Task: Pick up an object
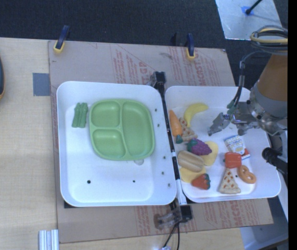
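My gripper [221, 124] hangs with fingers spread and nothing between them over the right bin [273, 191], just right of the banana [195, 111]. Below lie grapes [200, 147], a hot dog [191, 162], a strawberry [202, 181] and a pizza slice [230, 182].

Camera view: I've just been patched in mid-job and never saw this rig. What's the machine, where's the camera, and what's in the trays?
One camera looks down at a slant on two white bins. The grey-and-orange arm enters from the right; its hand hovers over the right bin, with nothing visibly held. That bin holds toy food: banana, carrot, grapes, hot dog, strawberry, pizza slice, pretzel. The left bin holds a green divided plate and a green bean bundle.
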Controlling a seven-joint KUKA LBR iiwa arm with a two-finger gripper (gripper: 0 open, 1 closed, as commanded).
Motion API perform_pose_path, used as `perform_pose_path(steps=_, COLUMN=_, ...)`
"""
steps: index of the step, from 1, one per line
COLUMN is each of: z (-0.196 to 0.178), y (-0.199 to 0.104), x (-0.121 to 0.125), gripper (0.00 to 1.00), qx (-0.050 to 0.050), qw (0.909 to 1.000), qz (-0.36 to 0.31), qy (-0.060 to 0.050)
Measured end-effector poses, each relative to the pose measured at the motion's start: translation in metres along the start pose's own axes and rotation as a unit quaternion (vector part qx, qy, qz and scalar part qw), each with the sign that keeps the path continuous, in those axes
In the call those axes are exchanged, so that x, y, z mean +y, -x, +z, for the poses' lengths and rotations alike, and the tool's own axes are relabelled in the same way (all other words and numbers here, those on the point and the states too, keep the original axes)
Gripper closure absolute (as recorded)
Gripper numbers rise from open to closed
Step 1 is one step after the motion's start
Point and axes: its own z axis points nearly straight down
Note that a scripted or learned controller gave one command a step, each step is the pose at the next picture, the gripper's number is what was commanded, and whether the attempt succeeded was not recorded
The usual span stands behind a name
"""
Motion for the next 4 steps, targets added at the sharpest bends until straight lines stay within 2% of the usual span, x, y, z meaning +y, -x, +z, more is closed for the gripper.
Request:
perform_pose_path(steps=1, z=0.095, y=-0.02, x=0.023, gripper=0.0, qx=0.0, qw=1.0, qz=-0.002, qy=-0.003)
perform_pose_path(steps=2, z=0.117, y=-0.017, x=0.089, gripper=0.0, qx=-0.001, qw=1.0, qz=-0.001, qy=0.003)
perform_pose_path(steps=3, z=0.117, y=-0.025, x=0.118, gripper=0.0, qx=-0.001, qw=1.0, qz=-0.001, qy=-0.009)
perform_pose_path(steps=4, z=0.118, y=-0.024, x=0.117, gripper=0.0, qx=0.001, qw=1.0, qz=0.0, qy=-0.008)
